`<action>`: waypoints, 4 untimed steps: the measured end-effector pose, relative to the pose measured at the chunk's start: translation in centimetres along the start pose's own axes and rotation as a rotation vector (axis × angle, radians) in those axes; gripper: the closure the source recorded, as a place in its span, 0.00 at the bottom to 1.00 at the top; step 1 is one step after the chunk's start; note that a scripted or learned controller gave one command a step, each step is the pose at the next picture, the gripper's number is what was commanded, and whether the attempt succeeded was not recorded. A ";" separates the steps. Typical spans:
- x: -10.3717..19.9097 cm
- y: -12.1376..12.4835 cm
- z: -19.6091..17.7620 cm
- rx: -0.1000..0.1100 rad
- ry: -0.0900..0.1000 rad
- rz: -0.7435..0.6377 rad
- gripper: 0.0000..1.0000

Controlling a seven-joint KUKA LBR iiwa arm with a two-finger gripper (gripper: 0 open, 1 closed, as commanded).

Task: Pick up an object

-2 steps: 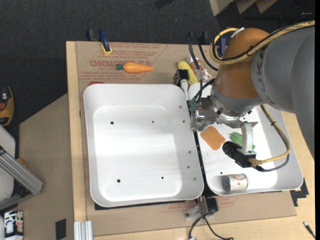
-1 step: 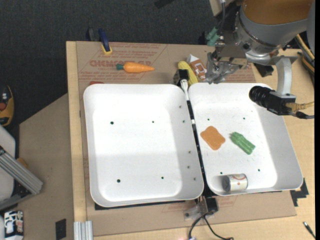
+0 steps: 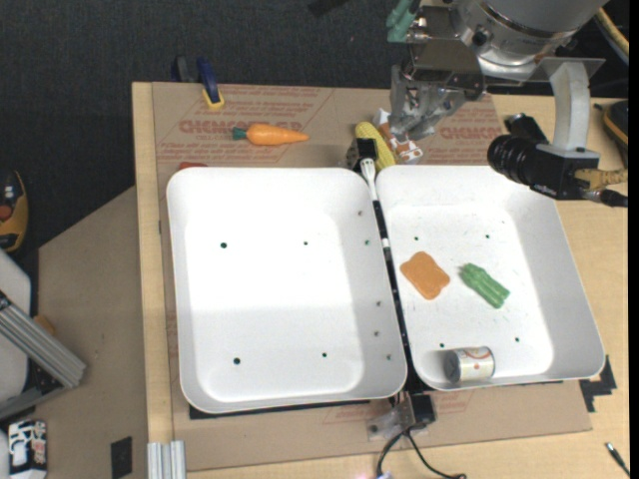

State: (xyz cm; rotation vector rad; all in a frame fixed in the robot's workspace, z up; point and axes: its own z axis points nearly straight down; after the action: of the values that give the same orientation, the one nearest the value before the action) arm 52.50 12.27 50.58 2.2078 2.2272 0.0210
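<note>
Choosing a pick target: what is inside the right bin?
The right bin holds an orange flat piece, a green ridged piece and a small silver can lying at its near edge. The arm covers nothing inside it.

Two white bins (image 3: 285,382); three items in the right one (orange piece (image 3: 424,274), green piece (image 3: 484,284), can (image 3: 467,364)); one carrot (image 3: 268,136) beyond.

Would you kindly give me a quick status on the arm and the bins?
Gripper above the far bench edge, behind the bins. Orange piece, green piece and small can loose in right bin. Nothing blocking them.
</note>
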 end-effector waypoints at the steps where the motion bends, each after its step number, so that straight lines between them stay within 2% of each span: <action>1: 6.2 -2.3 -3.2 0.007 -0.001 0.000 1.00; 2: 10.5 -4.6 -2.9 0.015 -0.004 0.002 1.00; 3: 10.2 -4.5 -2.9 0.015 -0.006 0.007 0.00; 4: 10.3 -4.4 -4.0 0.011 -0.004 0.006 1.00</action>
State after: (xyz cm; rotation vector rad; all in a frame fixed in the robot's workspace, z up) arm 47.92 22.53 54.60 2.2172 2.2242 0.0045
